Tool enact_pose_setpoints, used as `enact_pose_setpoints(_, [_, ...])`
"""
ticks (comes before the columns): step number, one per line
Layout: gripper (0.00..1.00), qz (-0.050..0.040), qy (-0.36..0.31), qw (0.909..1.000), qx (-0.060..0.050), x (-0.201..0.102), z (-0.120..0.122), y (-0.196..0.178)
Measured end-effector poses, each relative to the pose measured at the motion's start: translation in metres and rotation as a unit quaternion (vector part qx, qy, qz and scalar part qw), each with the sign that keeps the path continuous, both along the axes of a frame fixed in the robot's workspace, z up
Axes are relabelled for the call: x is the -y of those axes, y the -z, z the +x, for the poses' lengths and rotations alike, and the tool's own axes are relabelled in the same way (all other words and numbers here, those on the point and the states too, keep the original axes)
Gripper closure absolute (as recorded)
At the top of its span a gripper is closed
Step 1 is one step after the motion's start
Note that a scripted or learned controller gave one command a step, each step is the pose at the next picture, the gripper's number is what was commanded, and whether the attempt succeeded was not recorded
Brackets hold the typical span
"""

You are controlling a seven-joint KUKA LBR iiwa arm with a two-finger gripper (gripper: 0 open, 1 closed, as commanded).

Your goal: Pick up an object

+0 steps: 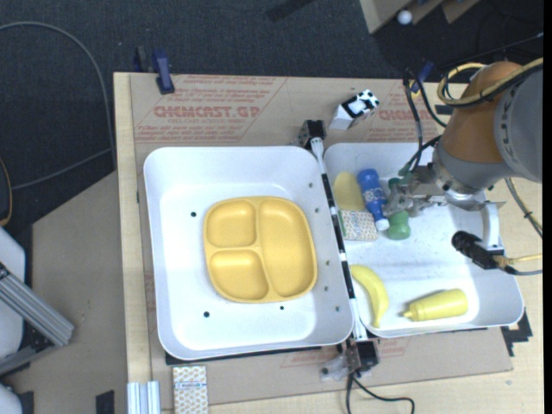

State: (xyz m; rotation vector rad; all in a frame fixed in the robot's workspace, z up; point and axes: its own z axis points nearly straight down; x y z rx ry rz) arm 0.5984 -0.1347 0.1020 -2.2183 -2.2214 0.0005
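Observation:
My gripper [399, 200] hangs low over the upper left part of the right bin [483, 270]. A blue bottle [372, 193] lies just to its left. A small green object [398, 226] sits right under the gripper's tip, and whether they touch is unclear. A patterned block [357, 225] and a pale yellow piece [348, 190] lie by the bin's left wall. Along the front of the bin lie a banana [372, 291] and a yellow squeeze bottle [438, 304].
The left bin [172, 188] holds a yellow divided plate [259, 248]. The grey arm with its orange band [483, 123] comes in from the upper right, and a black cable part [470, 247] hangs over the right bin. A clamp [312, 134] stands between the bins at the back.

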Motion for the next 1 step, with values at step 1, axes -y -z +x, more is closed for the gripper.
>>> enact_pose_setpoints(1, [1.00,0.0002,0.000,1.0000,0.002,-0.1108,0.0228,-0.0834])
